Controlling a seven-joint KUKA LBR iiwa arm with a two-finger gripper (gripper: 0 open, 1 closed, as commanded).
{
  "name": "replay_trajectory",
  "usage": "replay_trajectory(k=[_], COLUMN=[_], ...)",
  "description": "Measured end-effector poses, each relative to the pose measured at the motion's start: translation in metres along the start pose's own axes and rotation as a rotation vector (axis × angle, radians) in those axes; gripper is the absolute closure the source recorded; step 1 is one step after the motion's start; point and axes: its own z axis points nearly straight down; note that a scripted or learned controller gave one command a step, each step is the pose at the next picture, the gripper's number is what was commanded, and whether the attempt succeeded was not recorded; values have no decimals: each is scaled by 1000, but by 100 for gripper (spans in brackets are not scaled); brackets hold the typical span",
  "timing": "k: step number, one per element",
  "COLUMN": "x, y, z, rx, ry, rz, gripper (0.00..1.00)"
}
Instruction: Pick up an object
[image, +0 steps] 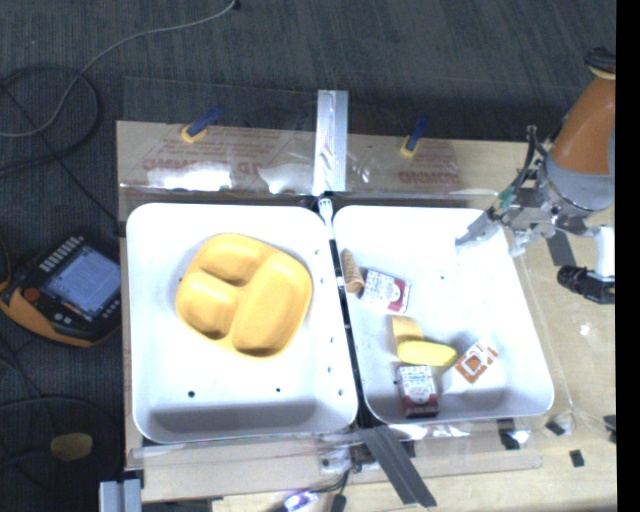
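- Hovering over the upper right corner of the right bin (520, 330): grey arm (585, 130) with orange band, its gripper (478, 232) pointing left; whether the jaws stand apart or together cannot be told.
- Lying in the left bin (150, 400), smooth white plastic with rounded corners: a glossy yellow lobed dish (243, 292), three soft compartments.
- Scattered in the right bin, well apart from the gripper: a brown ridged cylinder (350, 270) against the left wall, a red and white sachet (385, 290) just beside it, a pale yellow block (405, 328) touching a yellow banana-shaped piece (428, 353), a dark red packet (418, 388) below, a small orange and white carton (476, 362) to the right.
- Resting on the dark carpet left of the bench (570, 340): an orange-edged handheld pendant (68, 290) with a blue screen.
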Motion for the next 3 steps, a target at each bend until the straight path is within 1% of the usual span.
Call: replay_trajectory(k=[1,2,3], x=[0,-5,62], y=[0,17,0], z=[0,-40,30], rx=[0,-1,1], ry=[0,-3,-3], rz=[0,77,-42], gripper=[0,0,0])
